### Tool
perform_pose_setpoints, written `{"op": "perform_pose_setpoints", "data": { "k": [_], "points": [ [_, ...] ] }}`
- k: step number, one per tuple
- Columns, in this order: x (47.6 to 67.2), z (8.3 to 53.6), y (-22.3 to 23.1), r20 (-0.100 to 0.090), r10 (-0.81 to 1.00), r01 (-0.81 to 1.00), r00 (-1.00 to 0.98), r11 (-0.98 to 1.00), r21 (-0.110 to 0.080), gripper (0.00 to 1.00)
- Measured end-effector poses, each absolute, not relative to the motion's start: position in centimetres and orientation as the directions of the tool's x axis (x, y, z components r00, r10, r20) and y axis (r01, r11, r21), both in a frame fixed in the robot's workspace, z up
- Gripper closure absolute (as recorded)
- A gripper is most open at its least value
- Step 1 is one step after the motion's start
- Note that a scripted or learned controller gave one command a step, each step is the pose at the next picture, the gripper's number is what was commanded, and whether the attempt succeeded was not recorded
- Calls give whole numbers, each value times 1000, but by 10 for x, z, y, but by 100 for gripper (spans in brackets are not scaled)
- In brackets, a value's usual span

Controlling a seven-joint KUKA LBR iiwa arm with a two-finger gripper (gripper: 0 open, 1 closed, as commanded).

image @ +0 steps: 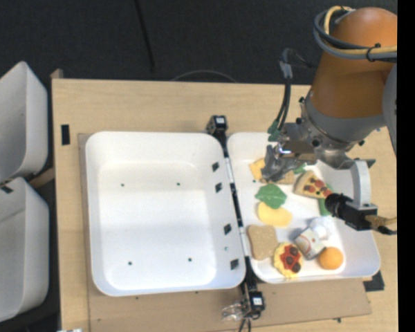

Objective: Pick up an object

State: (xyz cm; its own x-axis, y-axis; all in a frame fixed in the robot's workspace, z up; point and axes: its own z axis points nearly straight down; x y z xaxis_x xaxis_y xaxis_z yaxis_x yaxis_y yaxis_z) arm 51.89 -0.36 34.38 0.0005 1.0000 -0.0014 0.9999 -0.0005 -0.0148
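My gripper (272,166) hangs low over the far left part of the right bin (365,263), under the grey wrist and orange band. It sits just over a small yellow piece (256,169) and close above a green leaf-shaped toy (271,194). A pizza slice (310,185) lies to its right. Nearer the front lie a pale yellow blob (274,216), a slice of toast (262,241), a round red-topped piece (288,258), a small can (311,240) and an orange (330,257). I see nothing lifted.
The left bin (152,213) stands beside the right one, split from it by a rim with black clips. A black part with a cable (347,209) reaches over the right bin's right side. White chairs (10,185) stand left of the bench.
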Motion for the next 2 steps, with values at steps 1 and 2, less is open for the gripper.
{"op": "perform_pose_setpoints", "data": {
  "k": [1, 2],
  "points": [
    [608, 294, 4, -3, 1000, 1000, -3, 3, 3, 100],
    [667, 422, 31, 0, 1000, 1000, -6, 6, 19, 100]
  ]
}}
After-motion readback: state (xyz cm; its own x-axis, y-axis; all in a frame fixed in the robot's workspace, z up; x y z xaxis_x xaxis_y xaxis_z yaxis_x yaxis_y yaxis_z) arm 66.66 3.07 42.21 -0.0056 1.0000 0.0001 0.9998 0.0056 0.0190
